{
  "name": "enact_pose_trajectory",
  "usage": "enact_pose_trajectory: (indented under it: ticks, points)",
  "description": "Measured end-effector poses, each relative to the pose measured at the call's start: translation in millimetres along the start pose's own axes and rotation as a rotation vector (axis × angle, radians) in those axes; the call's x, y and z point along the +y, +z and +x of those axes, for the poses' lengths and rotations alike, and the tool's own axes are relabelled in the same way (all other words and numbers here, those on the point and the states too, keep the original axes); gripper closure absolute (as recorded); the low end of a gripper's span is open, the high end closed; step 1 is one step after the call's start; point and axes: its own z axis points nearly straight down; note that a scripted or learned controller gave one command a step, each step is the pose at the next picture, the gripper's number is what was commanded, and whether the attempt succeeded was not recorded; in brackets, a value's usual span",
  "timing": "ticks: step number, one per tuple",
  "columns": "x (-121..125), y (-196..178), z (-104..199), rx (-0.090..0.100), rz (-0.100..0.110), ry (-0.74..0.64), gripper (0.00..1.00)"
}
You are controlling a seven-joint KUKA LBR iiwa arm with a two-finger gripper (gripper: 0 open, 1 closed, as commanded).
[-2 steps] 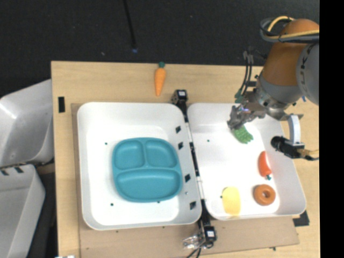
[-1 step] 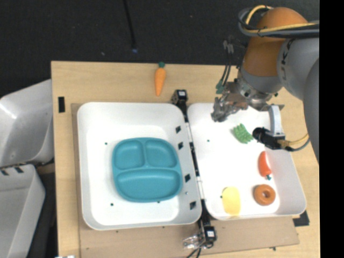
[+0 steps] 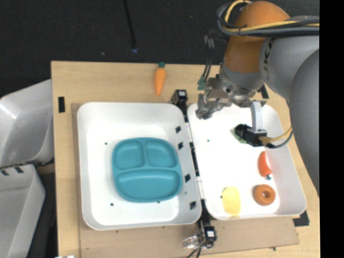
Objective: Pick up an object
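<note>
My gripper (image 3: 206,110) hangs over the far left corner of the right bin (image 3: 215,160), low above its white floor. Nothing is seen in it. Along that bin's near and right side lie a yellow piece (image 3: 231,200), a brown doughnut (image 3: 264,194) and a red-orange piece (image 3: 264,163), all well away from the gripper. A teal divided plate (image 3: 146,169) lies in the middle of the left bin (image 3: 91,138). An orange carrot (image 3: 159,79) lies on the wooden bench beyond the bins.
The ridge where the two bins meet (image 3: 191,160) runs just left of the gripper. The grey arm with its orange band (image 3: 252,31) reaches in from the upper right, over the right bin's far edge.
</note>
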Motion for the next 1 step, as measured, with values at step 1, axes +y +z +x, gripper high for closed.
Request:
enact_pose_trajectory:
  ticks: [1]
  points:
    - [9.2, 9.5, 46.5, -0.002, -0.001, 0.001, 1.0]
